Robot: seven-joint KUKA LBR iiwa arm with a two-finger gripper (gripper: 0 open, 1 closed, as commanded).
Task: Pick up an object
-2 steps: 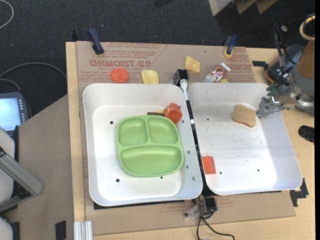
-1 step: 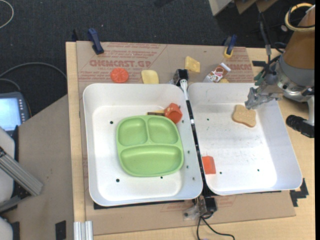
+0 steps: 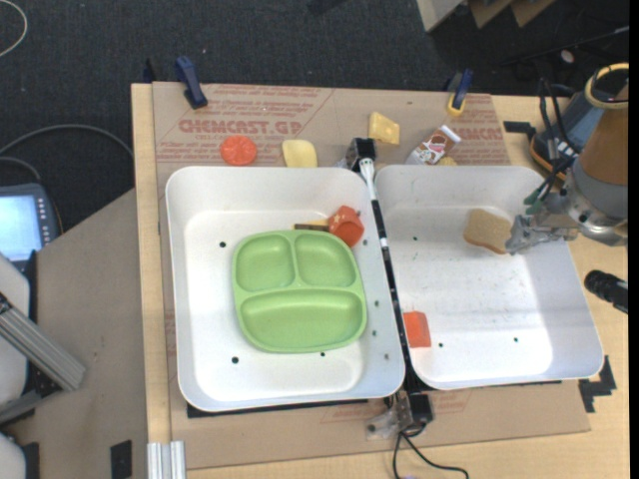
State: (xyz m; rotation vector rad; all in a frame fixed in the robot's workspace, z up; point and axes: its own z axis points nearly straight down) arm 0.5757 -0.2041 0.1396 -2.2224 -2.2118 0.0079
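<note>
A tan, bread-like piece (image 3: 486, 230) lies in the upper middle of the right bin (image 3: 559, 357). My gripper (image 3: 521, 236) reaches in from the right and sits right at the tan piece's right edge, low over the bin floor. I cannot tell whether it touches the piece. An orange block (image 3: 416, 329) rests at the right bin's left wall, lower down. In the left bin (image 3: 190, 267) a green divided plate (image 3: 298, 290) lies flat, with a red-orange cup-like object (image 3: 346, 228) just beyond its top right corner.
Behind the bins on the cardboard lie a red disc (image 3: 238, 150), a pale yellow piece (image 3: 299, 153), a yellow wedge (image 3: 383, 128), a small packet (image 3: 432, 148) and a black tool (image 3: 361, 154). Blue clamps (image 3: 190, 80) (image 3: 458, 90) hold the board's far edge.
</note>
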